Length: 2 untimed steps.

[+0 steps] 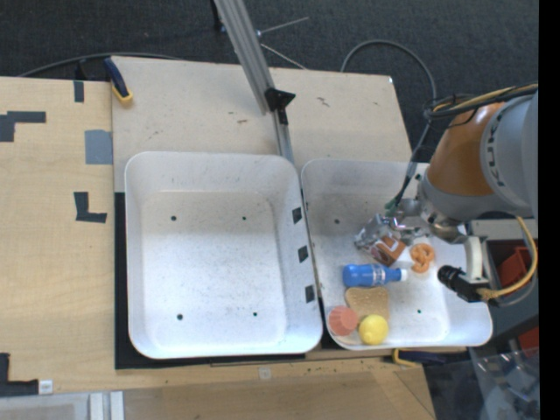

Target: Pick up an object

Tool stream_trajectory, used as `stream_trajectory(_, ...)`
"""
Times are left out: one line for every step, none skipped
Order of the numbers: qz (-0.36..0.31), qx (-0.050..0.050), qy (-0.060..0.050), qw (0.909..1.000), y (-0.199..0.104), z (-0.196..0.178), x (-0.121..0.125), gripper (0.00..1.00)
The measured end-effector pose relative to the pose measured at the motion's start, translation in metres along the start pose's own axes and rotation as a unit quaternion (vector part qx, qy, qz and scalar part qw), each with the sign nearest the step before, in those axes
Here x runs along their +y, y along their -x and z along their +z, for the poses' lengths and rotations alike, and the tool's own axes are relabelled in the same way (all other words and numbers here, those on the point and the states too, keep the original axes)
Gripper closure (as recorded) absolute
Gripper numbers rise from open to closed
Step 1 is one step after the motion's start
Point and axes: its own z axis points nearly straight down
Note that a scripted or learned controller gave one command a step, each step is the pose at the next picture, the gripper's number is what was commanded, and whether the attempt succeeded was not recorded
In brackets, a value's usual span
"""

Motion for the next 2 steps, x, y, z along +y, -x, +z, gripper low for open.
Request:
stream_trajectory(-0.001,0.000,0.002,1.0000,-0.001,-0.013,0.001,1.00)
stream_trajectory(-0.001,-0.001,0.006,1.0000,-0.005,-0.073,0.009,1.00)
